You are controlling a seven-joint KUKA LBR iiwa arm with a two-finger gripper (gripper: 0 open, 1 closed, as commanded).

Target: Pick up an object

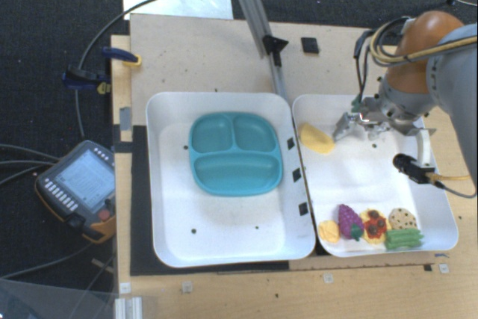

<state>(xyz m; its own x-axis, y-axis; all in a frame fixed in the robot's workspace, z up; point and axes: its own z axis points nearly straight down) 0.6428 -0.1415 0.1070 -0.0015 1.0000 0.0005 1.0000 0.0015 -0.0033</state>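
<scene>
While the arm reaches in from the right, its gripper (351, 126) hangs low over the upper part of the right bin (437, 194), just beside a yellow toy piece (316, 139) that lies near the bin's left wall. Is it gripping? Nothing sits between the fingers that can be seen, and whether they are spread or pressed together I cannot tell from up here. The yellow piece lies apart from the metal tips, flat on the white floor.

Down at the bottom edge of the same bin, a row of toy foods lines up: a small yellow piece (328, 231), a purple bunch of grapes (349, 221), a pizza slice (374, 224), a cookie (403, 218) and a green pod (404, 238), all close together and well away from the gripper.

Over in the left bin (168, 220), a teal divided plate (235, 154) rests in the upper middle. A teach pendant (78, 187) lies on the dark floor at far left.
</scene>
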